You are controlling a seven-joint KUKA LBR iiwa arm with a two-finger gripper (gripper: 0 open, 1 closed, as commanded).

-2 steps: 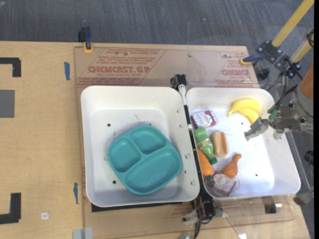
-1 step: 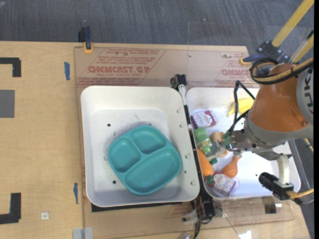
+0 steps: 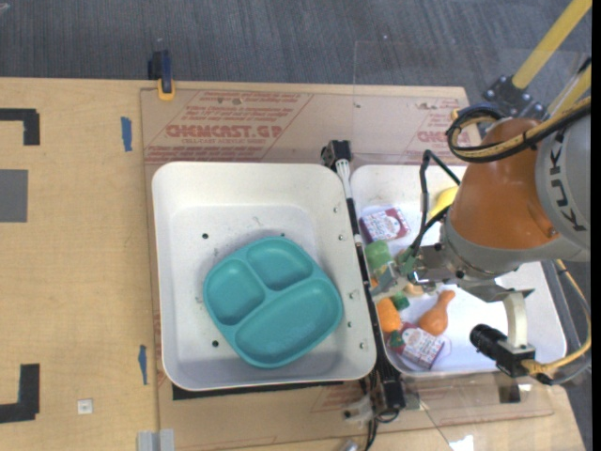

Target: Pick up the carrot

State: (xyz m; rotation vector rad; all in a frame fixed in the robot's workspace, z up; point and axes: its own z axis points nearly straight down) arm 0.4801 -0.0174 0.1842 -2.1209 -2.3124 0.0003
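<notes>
While the grey and orange arm (image 3: 507, 195) hangs over the right bin (image 3: 545, 346), the carrot (image 3: 388, 315) lies at that bin's left side.

Small and orange, the carrot sits just right of the wall shared with the left bin (image 3: 178, 280), with a purple-and-white packet (image 3: 419, 347) near it on the near side and a green piece (image 3: 377, 255) beyond it. An orange, pear-shaped toy (image 3: 436, 316) rests just right of the carrot. The gripper (image 3: 415, 269) is largely hidden under the wrist, so I cannot tell how it stands. A teal divided plate (image 3: 272, 301) lies in the left bin on the worktop (image 3: 75, 252).
</notes>
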